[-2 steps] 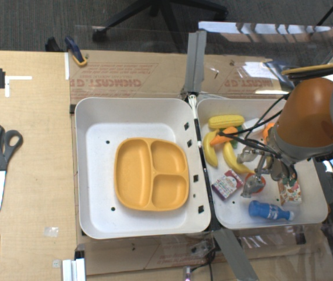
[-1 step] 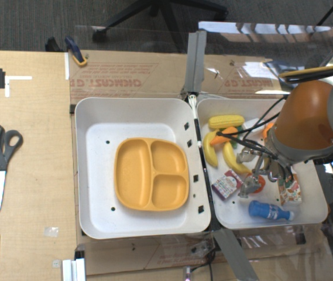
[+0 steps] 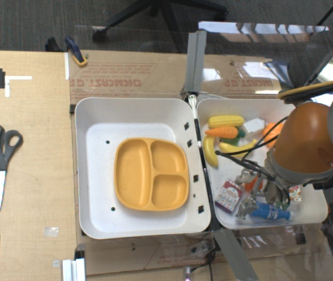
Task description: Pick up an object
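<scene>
My gripper [image 3: 253,196] is low inside the right bin [image 3: 315,215], hanging from the orange-banded wrist [image 3: 306,139]. It hovers among a red-and-white packet [image 3: 227,196], a blue tube-like item [image 3: 270,214] and a small orange piece [image 3: 245,180]. Clutter and cables around the gripper hide whether anything is held. Farther back in the same bin lie a yellow corn cob [image 3: 226,121], a carrot [image 3: 222,132], a banana [image 3: 212,151] and a white block [image 3: 254,124].
The left bin [image 3: 90,174] holds a yellow divided plate [image 3: 152,174]. Scissors [image 3: 2,157] lie on the wooden bench at the far left. A metal divider [image 3: 194,63] stands between the bins at the back. The arm's body covers the right bin's right side.
</scene>
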